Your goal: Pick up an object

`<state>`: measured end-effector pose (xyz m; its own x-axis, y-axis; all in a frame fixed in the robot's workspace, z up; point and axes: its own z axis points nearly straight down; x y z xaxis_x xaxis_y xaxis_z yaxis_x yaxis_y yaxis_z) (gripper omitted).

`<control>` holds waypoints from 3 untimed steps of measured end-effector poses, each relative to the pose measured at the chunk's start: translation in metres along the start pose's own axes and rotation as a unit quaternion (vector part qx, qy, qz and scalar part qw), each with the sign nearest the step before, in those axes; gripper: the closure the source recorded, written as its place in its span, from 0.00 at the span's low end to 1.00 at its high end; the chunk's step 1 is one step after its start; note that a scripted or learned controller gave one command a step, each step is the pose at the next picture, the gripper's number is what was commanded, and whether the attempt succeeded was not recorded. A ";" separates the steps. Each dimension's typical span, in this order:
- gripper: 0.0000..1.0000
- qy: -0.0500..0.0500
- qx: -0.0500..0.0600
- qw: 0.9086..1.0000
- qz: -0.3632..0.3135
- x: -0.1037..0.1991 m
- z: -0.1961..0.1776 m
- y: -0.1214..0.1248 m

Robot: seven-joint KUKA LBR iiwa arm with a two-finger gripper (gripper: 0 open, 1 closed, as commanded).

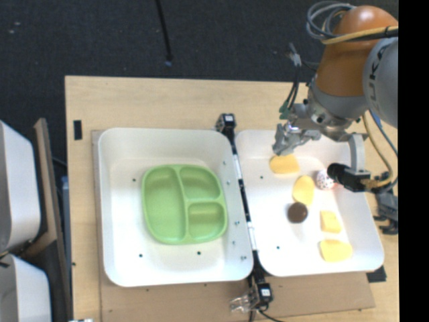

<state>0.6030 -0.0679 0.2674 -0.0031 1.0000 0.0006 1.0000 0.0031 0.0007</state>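
The right bin (268, 247) holds several small objects: a yellow chunk (284, 164) near its back, a yellow oval piece (303, 189), a dark brown round piece (297, 212), a small yellow block (330, 221), a larger yellow piece (334, 250) and a small white and red item (324, 180). My gripper (288, 142) hangs over the back of this bin, its tip just above the yellow chunk. Nothing shows between its fingers.
The left bin (114, 247) carries a green divided plate (183, 203). A black clamp (226, 121) sits at the back where the bins meet. The arm's black fitting and cables (352, 177) lie over the right bin's right side.
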 end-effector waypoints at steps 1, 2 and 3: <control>1.00 0.000 0.000 1.000 0.000 0.051 -0.004 0.018; 1.00 0.000 0.001 1.000 0.000 0.098 0.013 0.031; 1.00 0.000 0.000 1.000 0.000 0.141 0.013 0.049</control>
<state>0.6512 0.0730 0.2548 -0.0025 1.0000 0.0007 1.0000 0.0025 0.0005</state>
